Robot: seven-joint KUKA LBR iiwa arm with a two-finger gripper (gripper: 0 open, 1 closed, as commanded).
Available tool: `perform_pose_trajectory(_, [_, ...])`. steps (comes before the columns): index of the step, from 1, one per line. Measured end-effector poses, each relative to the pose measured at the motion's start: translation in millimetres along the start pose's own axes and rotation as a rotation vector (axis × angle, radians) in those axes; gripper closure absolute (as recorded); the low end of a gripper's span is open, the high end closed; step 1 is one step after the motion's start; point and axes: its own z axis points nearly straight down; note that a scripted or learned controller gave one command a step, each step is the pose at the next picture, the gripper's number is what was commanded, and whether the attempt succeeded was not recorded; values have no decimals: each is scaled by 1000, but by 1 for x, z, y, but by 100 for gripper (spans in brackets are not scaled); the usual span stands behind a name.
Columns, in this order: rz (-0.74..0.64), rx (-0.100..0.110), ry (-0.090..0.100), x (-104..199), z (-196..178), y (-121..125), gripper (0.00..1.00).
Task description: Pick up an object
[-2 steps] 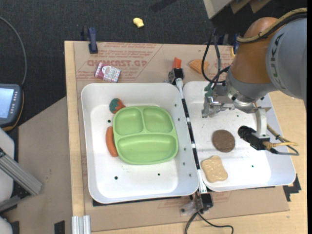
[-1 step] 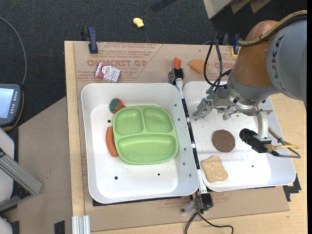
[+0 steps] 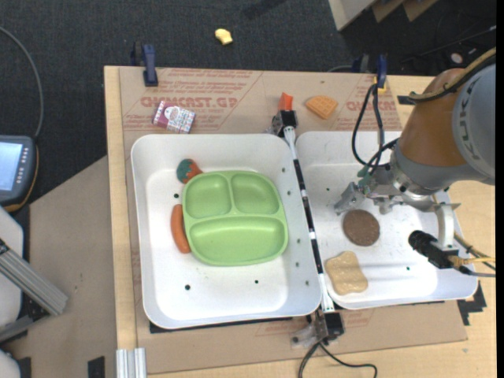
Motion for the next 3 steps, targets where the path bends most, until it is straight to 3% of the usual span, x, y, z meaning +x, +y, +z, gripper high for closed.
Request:
perform_pose_trajectory(1, [-3,-1,1,-25,50,-5,0])
perform_pose_trajectory(2, [-6,-11,0,-23,36,-2,100])
perform_pose_trajectory(3, [-3,-18,-6,-83,-53,17,100])
